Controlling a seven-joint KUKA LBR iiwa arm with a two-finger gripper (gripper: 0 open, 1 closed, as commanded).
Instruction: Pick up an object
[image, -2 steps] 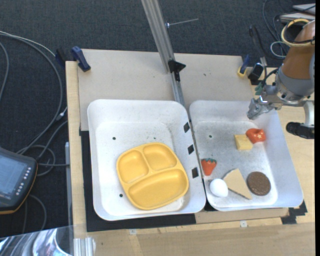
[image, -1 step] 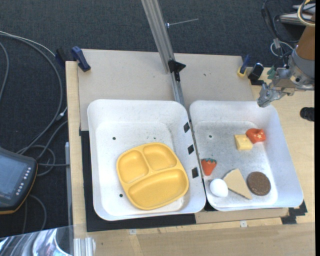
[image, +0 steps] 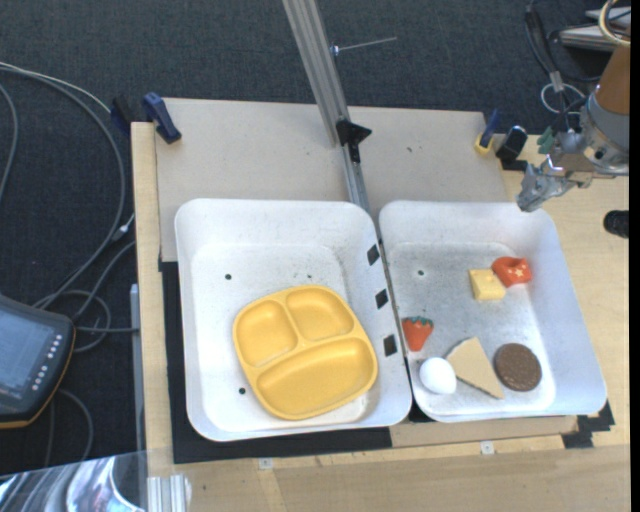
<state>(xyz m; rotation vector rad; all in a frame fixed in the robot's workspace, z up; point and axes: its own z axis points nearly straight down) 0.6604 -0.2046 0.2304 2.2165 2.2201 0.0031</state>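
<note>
camera view: toy food sits in the right bin, left to right strawberry, egg, wedge, cookie.
gripper at the bin's far corner, its state impossible to tell; the pieces look light, rigid, slick; pinch the cookie's edges.

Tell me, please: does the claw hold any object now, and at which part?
Nothing is held. The claw hovers above the right bin's far corner, with no object between its tips.

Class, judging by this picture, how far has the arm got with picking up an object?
Done: nothing lifted. The tomato, cheese, strawberry, egg, wedge and cookie all lie in the right bin. In hand: the gripper hangs over the bin's far right corner. Left: descend, grasp, lift.
</note>
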